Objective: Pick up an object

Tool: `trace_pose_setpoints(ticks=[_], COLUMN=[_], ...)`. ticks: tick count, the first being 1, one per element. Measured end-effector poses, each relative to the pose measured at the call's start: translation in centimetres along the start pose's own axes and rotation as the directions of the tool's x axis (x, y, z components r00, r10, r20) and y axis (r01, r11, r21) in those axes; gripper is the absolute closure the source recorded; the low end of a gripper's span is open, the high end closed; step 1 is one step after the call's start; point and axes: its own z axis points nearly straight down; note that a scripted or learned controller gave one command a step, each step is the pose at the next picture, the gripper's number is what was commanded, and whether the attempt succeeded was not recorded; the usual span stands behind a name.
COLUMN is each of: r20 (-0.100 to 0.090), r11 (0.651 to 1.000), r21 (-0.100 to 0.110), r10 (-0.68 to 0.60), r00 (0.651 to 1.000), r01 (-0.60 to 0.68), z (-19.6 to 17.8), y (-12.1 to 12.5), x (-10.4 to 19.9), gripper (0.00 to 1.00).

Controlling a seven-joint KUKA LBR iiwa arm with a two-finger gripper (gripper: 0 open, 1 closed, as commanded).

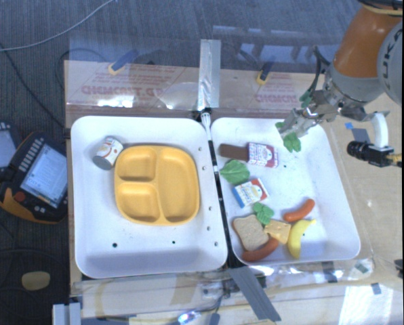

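My end effector (pixel 298 126) hangs over the far corner of the right bin (pixel 344 202), and a small green leafy piece (pixel 291 141) sits pinched between its fingers — held just above the bin's white floor, close to the far rim. Using that bin as my landmark: toward its left wall lies a chocolate bar (pixel 233 152) with a red-and-white wrapper (pixel 262 155) touching its end. Just nearer than those, a lettuce leaf (pixel 235 172) and a small blue-and-red packet (pixel 250 192) lie side by side. At the bin's near end things crowd together — a slice of bread (pixel 249 231), a wedge of cheese (pixel 278 231), a banana (pixel 297 237), two sausages (pixel 299 211), and a bit of broccoli (pixel 263 213). Beyond the bin's left wall, the left bin (pixel 87 249) holds a yellow divided plate (pixel 156 184) and a small can (pixel 107 152) tipped beside it.
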Motion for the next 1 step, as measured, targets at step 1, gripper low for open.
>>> trace_pose_setpoints(ticks=[1], r20=[-0.001], r11=[0.97], r21=[0.003], r10=[0.242], r00=[0.97], r01=[-0.242], z=[0.56], y=[-4.16], x=[-1.34], gripper=[1.0])
